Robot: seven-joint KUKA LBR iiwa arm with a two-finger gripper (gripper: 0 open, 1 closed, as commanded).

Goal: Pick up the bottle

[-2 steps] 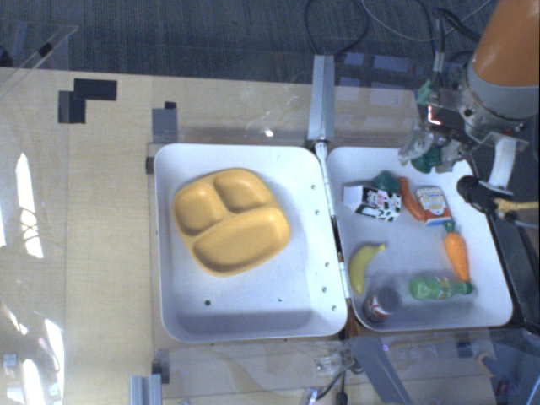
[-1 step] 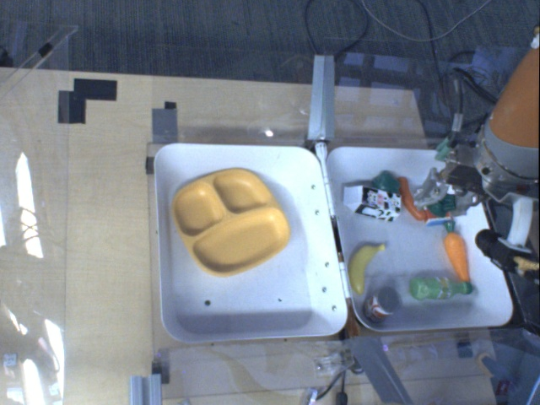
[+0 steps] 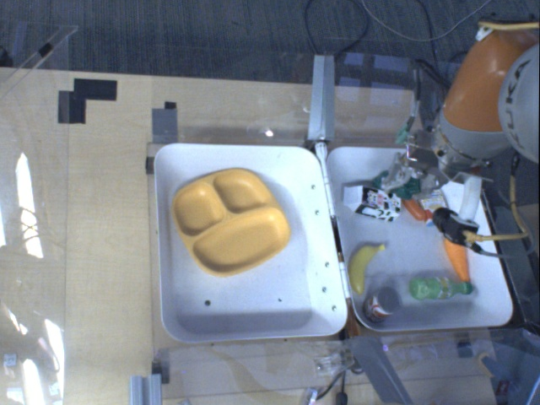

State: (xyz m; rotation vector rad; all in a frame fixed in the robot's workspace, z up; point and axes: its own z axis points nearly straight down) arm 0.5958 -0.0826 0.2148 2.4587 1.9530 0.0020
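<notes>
From my seat right bin [image 3: 504,310] looks cramped. Green bottle [image 3: 439,289] lies flat near front wall, can [image 3: 377,305] just left of it, banana [image 3: 363,265] further left by divider, carrot [image 3: 456,258] just beyond bottle's cap end. Open floor between banana and carrot, so straight-down drop onto bottle looks passable. Far part clogged: gripper [image 3: 419,175] sits over black-and-white packet [image 3: 378,202] plus small clutter. Left bin [image 3: 169,310]: yellow divided plate [image 3: 229,220] hogs middle, free strip along near edge.

Green bottle [image 3: 439,288] lies on its side in right bin [image 3: 498,310].
</notes>
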